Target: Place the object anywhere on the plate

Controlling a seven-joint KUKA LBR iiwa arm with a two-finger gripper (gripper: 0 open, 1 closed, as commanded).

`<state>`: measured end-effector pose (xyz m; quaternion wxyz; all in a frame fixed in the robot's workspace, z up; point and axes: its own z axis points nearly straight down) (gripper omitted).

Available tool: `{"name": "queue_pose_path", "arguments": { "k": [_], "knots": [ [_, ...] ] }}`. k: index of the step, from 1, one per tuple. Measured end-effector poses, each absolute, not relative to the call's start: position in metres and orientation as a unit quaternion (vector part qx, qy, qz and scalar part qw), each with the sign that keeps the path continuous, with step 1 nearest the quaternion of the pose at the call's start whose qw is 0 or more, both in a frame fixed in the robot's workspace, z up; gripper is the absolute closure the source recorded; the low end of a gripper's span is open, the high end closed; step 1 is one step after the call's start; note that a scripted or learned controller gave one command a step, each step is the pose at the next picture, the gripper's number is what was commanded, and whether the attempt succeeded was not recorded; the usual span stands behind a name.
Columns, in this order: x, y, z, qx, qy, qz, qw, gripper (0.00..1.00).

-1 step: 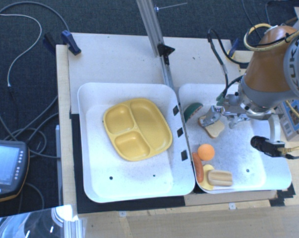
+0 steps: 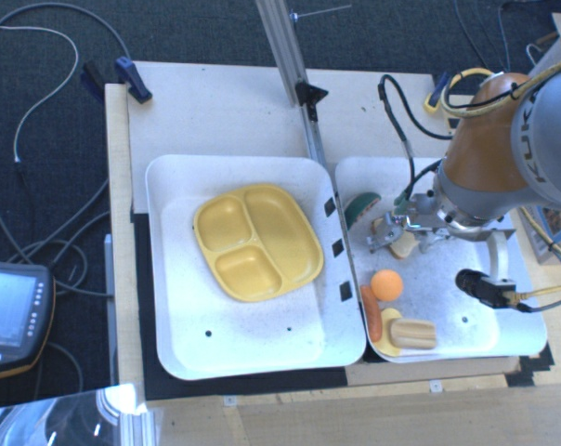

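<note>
We found the jaws (image 2: 389, 234) low in the right bin (image 2: 466, 337), near that bin's far-left corner, with a small tan object (image 2: 402, 245) touching them on the near side. We could not tell whether the jaws were spread or pressed together, nor whether that tan object sat between them.

A green object (image 2: 361, 204) lay just beside the jaws, toward the bin's far-left corner. An orange ball (image 2: 386, 285) lay near the bin's left wall, closer to us than the jaws and apart from them. Along the near-left corner we noted a carrot (image 2: 371, 312) against the wall and a tan roll (image 2: 411, 334) beside it.

The left bin (image 2: 253, 342) held the yellow plate (image 2: 256, 241), three compartments, toward its far edge. We saw nothing on the plate.
</note>
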<state>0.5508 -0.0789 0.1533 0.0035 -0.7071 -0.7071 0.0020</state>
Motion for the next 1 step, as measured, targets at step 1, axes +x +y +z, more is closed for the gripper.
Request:
{"name": "queue_pose_path", "arguments": {
  "k": [1],
  "knots": [
    [0.5527, -0.0786, 0.1671, -0.707, -0.707, -0.0008, 0.001, 1.00]
  ]
}}
